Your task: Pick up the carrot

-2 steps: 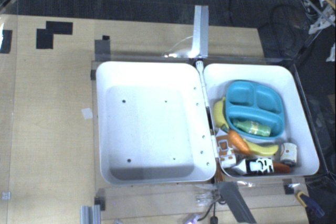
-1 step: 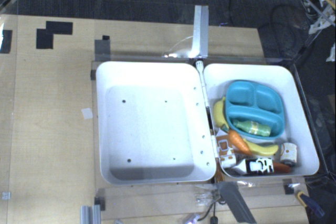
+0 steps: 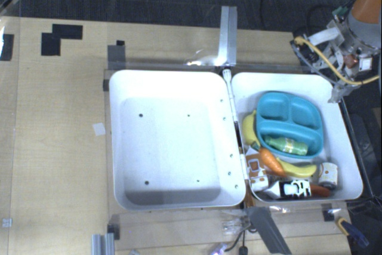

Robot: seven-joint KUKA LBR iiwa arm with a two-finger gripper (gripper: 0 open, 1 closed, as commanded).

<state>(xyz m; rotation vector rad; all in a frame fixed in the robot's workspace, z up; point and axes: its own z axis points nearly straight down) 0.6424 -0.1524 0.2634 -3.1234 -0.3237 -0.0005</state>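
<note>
The carrot is a short orange piece lying in the right bin, near its front left, just below the blue divided plate and against a yellow banana. The gripper hangs at the end of the arm over the right bin's far right corner, well away from the carrot and above it in the view. Cables and wrist hardware crowd around it.
The blue plate holds a green item. A white cup, a black-and-white object and a small printed box lie along the right bin's front. The left bin stands beside it, with a metal post behind the divider.
</note>
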